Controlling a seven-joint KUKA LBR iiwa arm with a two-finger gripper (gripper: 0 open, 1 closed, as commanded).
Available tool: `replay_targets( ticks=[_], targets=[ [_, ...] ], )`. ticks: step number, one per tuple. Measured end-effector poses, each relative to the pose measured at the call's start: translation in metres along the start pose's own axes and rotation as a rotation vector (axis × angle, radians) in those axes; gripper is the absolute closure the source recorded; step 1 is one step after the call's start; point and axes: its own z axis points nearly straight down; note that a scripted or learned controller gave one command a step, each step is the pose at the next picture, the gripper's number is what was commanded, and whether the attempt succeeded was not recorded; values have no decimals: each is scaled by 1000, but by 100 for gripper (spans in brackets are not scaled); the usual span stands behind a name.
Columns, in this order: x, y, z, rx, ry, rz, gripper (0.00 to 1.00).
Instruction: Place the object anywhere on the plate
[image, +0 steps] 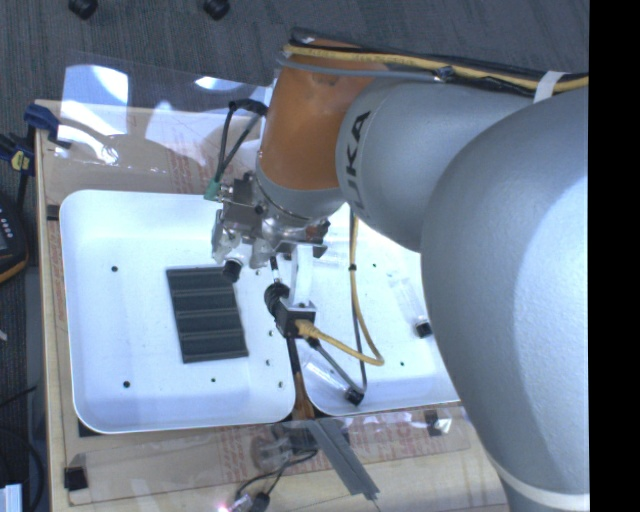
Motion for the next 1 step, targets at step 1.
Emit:
replay_targets(
  ticks=[1],
  targets=[
    [59, 37, -16, -3, 3, 345, 100]
  ],
)
